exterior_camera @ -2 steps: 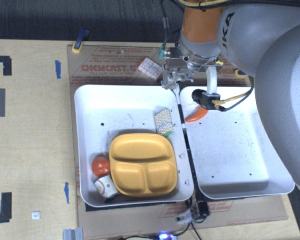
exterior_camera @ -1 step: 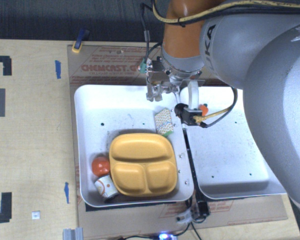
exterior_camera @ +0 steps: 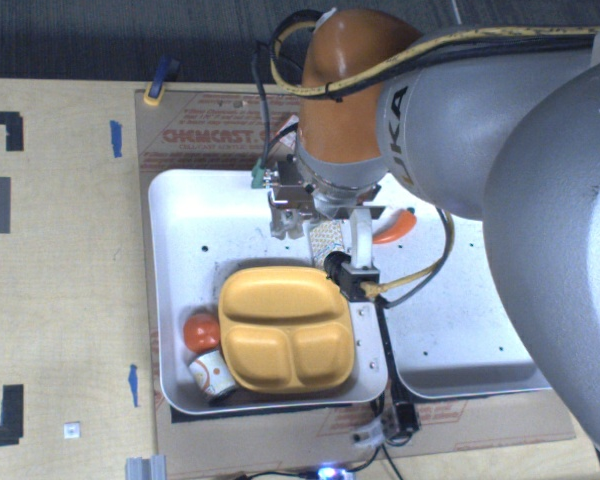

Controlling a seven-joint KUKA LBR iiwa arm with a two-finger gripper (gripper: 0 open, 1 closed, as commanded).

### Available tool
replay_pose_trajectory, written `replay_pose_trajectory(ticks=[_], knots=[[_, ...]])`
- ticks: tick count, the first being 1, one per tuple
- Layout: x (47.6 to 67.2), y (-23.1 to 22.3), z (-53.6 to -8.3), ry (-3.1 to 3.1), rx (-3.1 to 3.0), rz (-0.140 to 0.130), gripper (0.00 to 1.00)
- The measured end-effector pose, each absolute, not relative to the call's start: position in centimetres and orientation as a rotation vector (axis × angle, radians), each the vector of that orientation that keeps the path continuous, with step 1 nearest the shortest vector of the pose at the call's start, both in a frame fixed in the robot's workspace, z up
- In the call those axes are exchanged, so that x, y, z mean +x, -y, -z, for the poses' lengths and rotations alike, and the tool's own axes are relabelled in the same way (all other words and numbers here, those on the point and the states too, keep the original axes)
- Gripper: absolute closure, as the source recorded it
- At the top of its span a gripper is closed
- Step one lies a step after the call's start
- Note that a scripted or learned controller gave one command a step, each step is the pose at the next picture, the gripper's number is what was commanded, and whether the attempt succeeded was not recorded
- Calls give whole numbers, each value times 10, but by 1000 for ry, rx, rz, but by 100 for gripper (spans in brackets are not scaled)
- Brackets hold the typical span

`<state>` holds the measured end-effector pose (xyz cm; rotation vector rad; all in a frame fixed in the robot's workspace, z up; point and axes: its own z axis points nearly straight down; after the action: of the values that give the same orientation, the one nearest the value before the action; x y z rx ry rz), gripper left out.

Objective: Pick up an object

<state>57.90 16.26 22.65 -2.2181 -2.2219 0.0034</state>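
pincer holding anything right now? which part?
Cannot tell. The pincer sits low in the left bin behind the yellow tray; the arm's wrist hides its tips.

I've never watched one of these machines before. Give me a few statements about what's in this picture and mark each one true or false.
1. A yellow divided tray lies in the left bin. True.
2. The yellow tray has five compartments. False: three show, one long and two smaller.
3. A red-orange ball sits beside the tray's left edge. True.
4. The robot's hand hangs over the right bin. False: it is over the left bin, just behind the tray.
5. An orange carrot-like piece lies near the arm. True.
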Motion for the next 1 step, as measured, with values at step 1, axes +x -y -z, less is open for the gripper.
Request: replay_pose_trajectory(ticks=[1], knots=[[483, -209, -228, 2221, -2218, -4, 100]])
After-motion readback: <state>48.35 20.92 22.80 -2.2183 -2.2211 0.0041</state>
